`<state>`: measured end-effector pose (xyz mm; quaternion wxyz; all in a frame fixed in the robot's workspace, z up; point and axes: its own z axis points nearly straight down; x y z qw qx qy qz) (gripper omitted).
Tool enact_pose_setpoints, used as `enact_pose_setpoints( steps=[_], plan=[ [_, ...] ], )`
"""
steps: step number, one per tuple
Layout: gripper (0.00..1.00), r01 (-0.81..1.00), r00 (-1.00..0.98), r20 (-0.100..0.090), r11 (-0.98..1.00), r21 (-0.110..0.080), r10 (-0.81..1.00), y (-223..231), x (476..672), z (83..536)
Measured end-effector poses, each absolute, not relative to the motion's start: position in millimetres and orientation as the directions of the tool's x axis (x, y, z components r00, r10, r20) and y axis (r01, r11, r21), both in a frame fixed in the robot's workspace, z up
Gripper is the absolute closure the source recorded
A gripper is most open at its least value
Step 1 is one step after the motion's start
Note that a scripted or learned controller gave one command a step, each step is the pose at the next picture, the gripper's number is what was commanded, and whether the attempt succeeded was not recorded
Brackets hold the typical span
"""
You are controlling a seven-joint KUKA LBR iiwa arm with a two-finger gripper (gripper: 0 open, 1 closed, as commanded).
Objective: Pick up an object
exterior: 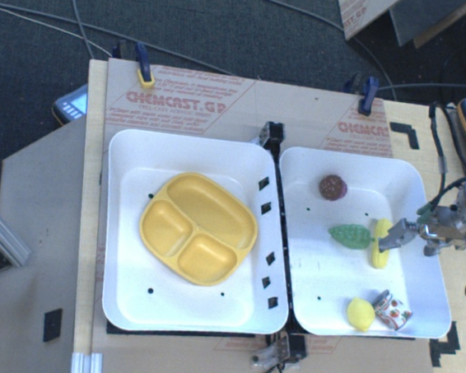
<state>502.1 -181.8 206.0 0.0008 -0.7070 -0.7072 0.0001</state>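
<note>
The right bin (423, 268) holds several small objects. A dark reddish-brown ball (332, 186) lies near its far side. A green leaf-shaped piece (350, 234) lies in the middle, with a small yellow piece (380, 248) just to its right. A yellow lemon (360, 313) and a small red-and-white packet (392, 311) lie near the front. My gripper (397, 233) reaches in over the bin's right wall, and its tip is right at the small yellow piece. Whether it touches that piece I cannot tell.
The left bin (120, 236) holds a yellow divided plate (198, 227). A black divider with clips (274, 227) runs between the bins. Blue clamps (144, 63) hold the cardboard sheet at the back. Cables cross the dark floor behind the bench.
</note>
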Motion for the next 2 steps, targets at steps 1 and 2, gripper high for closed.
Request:
enact_pose_setpoints(
  steps=[1, 2],
  plan=[
    [0.00, 1.000, 0.000, 0.004, 0.000, -0.007, 1.000, -179.0, 505.6, 143.6],
    [0.00, 1.000, 0.000, 0.004, 0.000, -0.007, 1.000, -178.0, 504.4, 90.5]
  ],
)
